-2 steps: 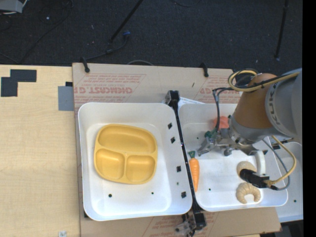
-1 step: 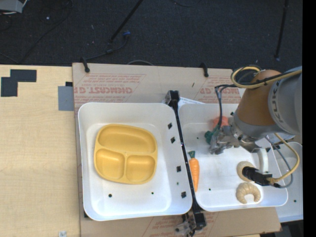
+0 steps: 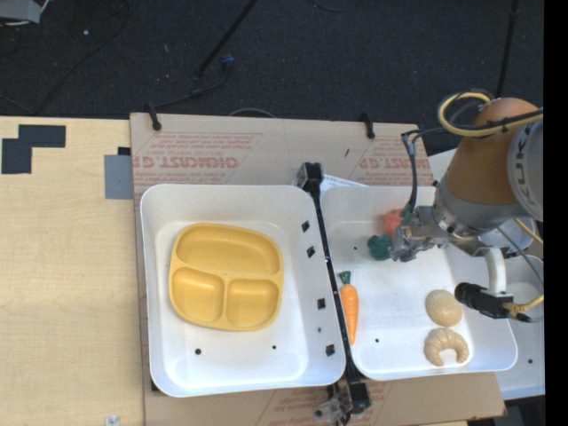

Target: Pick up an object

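In the right bin (image 3: 399,353) lie a toy carrot (image 3: 349,311) by the divider, a round beige bun (image 3: 443,306), a croissant (image 3: 446,346), a dark green object (image 3: 380,248) and a small red-orange piece (image 3: 391,221). My gripper (image 3: 406,243) reaches in from the right and is low over the bin's upper middle, right beside the green object and just below the red-orange piece. The wrist hides the fingertips, and nothing is visibly held.
The left bin (image 3: 160,327) holds a yellow divided plate (image 3: 227,275). A black divider (image 3: 324,273) runs between the bins. The arm's orange band and grey body (image 3: 486,171) overhang the right bin's far right corner. Cables loop beside the wrist.
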Motion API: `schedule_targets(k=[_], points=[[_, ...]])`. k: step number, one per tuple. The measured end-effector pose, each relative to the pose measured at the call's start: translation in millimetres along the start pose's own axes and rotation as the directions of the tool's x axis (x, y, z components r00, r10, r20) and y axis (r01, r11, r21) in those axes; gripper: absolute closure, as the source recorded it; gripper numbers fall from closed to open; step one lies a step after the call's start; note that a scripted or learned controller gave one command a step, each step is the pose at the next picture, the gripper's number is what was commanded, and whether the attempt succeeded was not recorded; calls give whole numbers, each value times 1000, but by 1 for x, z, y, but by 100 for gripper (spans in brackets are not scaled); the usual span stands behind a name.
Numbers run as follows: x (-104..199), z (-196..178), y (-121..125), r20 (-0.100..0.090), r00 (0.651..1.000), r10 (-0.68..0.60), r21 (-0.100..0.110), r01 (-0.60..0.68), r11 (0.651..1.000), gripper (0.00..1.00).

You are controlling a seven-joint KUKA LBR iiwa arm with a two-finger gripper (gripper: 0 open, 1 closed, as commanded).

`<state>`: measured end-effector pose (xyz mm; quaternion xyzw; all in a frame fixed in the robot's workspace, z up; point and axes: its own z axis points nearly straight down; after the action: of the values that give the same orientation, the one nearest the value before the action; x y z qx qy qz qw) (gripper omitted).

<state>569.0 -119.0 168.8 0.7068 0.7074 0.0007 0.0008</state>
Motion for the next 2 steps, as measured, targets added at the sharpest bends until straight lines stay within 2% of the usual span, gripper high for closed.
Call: schedule_targets(k=[2], points=[[-4,-91,-4,0,1000,0,0,0,1000,100]])
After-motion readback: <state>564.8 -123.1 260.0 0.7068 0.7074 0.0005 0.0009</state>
